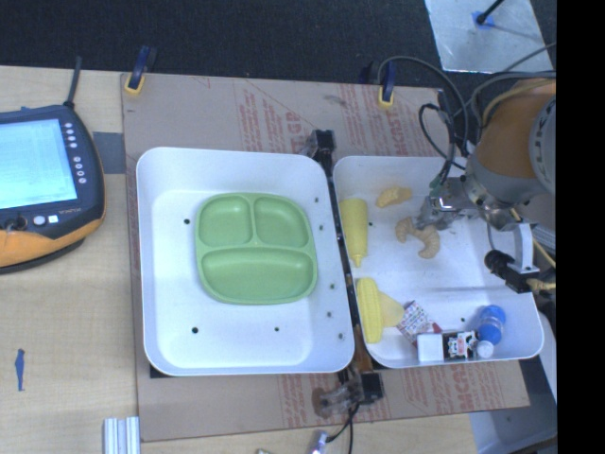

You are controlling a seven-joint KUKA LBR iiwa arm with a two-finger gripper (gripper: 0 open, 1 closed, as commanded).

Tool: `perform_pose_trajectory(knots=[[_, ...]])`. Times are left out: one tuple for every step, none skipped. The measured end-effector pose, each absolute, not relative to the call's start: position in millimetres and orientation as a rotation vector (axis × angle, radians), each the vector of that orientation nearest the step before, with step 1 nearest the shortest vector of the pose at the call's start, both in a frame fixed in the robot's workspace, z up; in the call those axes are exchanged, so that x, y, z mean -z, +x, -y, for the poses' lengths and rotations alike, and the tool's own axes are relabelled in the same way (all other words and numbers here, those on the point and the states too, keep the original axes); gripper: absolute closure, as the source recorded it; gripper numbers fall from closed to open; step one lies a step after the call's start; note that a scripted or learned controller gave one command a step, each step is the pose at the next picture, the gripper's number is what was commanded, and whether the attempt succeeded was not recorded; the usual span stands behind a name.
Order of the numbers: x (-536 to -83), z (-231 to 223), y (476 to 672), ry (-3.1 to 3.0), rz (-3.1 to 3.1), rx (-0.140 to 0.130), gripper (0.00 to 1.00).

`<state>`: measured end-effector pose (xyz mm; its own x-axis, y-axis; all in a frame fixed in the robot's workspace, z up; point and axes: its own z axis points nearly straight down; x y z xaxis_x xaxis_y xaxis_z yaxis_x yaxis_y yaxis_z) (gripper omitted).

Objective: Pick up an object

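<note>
Over the far-right part of the right bin (pixel 454 277), the gripper (pixel 438 204) hangs low, w/ the grey-and-orange arm (pixel 515 149) coming in from the right edge. Can't tell how far open the claw is, since it's small and blurred; nothing visibly held.

Closest thing: a tan curved piece (pixel 429 244) lying on the bin floor just below-left of the gripper, apart from it or barely so, can't say which. A 2nd tan piece (pixel 406 227) sits just beside that one, on its left, and a 3rd tan piece (pixel 394 197) lies near the far wall, left of the gripper.

Other stuff in the same bin: an upper yellow piece (pixel 354 230) along the left wall, a lower yellow piece (pixel 371 308) nearer the front, also on the left side. A crumpled wrapper (pixel 413 318) is just beside the lower yellow piece. Along the front wall: a small white box (pixel 430 348), a black-and-white box (pixel 460 344) touching it, then a blue-capped bottle (pixel 490 324) in the front-right corner. These are well apart from the gripper; bare floor lies between.

Left bin (pixel 170 282) holds a green divided plate (pixel 255 249), approx centred. Both bins sit on a cardboard sheet (pixel 236 112). A tablet w/ a lit screen (pixel 43 183) lies on the bench, far left.
</note>
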<state>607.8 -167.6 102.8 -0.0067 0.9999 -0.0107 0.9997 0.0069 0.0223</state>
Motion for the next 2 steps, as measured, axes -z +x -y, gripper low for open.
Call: perform_pose_trajectory(knots=[[-158.1, 105.2, 572.2, 2.214, -2.232, 0.005, 1.00], [-157.6, 105.5, 571.7, 2.216, -2.231, 0.006, 0.00]])
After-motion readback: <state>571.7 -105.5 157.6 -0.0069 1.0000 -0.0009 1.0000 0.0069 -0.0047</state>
